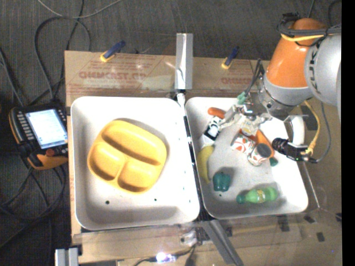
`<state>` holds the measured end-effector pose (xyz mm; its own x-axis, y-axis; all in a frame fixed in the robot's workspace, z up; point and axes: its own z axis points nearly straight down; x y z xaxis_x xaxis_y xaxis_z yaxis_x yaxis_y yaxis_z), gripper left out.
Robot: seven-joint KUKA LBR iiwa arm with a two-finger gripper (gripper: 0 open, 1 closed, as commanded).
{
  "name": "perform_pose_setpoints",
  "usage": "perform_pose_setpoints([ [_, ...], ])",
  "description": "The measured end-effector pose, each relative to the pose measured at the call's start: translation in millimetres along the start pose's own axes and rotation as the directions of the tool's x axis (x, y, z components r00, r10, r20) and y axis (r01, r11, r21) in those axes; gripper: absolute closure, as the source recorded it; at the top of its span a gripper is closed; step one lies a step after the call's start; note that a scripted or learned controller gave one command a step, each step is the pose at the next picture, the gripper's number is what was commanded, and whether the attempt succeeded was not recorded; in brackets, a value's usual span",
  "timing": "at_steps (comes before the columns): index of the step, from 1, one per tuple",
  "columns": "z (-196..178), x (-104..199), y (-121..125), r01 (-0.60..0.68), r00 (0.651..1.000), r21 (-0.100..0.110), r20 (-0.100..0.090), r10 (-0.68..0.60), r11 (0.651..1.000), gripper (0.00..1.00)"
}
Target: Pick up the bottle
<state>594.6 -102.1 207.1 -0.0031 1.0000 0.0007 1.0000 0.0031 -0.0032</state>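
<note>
The bottle [257, 195] is green with a yellowish label. It lies on its side near the front edge of the right bin [297, 204]. My gripper [244, 119] hangs over the upper middle of that bin, just above a red-and-white can [242, 143]. It is well behind the bottle and apart from it. Nothing shows the bottle in its grasp.
The right bin also holds a green pepper [222, 180], a banana [206, 163], a carrot [216, 112], a black-and-white item [211, 129] and an orange-and-white item [259, 153]. A yellow divided tray [128, 154] lies in the left bin [83, 204]. A handheld pendant [40, 129] sits at far left.
</note>
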Motion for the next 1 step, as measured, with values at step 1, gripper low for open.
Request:
perform_pose_setpoints([
  [1,114.1,-15.5,-80.7,0.077,0.997,-0.004,0.0,-0.077,0.997,0.0],
])
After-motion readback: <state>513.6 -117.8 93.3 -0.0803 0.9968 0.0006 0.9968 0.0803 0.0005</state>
